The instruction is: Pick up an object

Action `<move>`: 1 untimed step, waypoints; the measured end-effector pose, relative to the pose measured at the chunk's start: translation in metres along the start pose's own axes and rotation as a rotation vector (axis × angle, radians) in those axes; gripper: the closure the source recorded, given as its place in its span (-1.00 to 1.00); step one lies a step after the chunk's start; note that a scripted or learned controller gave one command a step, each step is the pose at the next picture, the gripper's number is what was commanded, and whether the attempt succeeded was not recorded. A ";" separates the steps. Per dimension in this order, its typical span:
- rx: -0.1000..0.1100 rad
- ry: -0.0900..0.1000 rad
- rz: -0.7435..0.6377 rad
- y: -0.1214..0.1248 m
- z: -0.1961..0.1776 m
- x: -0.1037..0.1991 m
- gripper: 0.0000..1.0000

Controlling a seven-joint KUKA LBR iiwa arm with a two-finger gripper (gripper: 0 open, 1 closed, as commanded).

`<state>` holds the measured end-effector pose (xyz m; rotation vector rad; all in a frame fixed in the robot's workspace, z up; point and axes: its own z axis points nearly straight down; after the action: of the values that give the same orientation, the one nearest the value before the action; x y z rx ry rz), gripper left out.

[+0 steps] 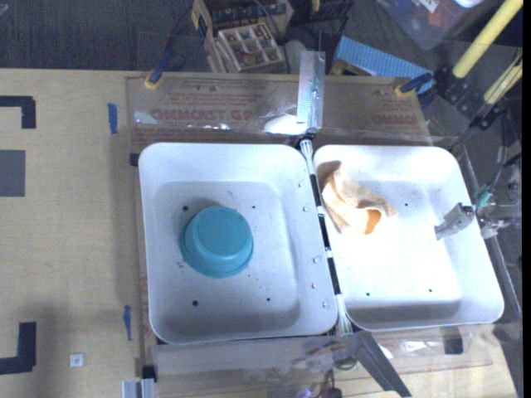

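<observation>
The gripper point(452, 220) sits low at the right rim of the right bin point(431, 301), at about 3 o'clock from that bin's centre, and its small grey tip points inward toward 9 o'clock. Whether it is parted or closed I cannot tell (too small and too washed out by the glare on the white floor), and nothing visible is between its tips.

From the gripper, the nearest candidate is the crumpled tan cloth point(350, 201) with an orange patch at its lower edge. It lies toward 9 to 10 o'clock, across a stretch of bare bin floor, well apart from the tip and pressed up near the divider between the bins. Its long axis runs roughly from 11 o'clock down to 5 o'clock, so an approach straight across from the right would meet its broad side rather than an end.

Farther out on the same 9 o'clock line, past the divider, an upturned teal bowl point(217, 240) rests near the middle of the left bin point(166, 172). It is far from the gripper, and I judge it the harder reach (smooth dome, little to pinch).

The likely move is a leftward, slightly upward traverse to the cloth, then a descent onto its bunched middle.
</observation>
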<state>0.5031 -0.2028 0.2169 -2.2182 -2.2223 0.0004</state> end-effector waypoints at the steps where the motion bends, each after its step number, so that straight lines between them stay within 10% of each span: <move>1: -0.012 -0.003 -0.054 0.049 0.128 0.104 -1.00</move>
<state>0.5515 -0.0985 0.0886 -2.1649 -2.2891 -0.0096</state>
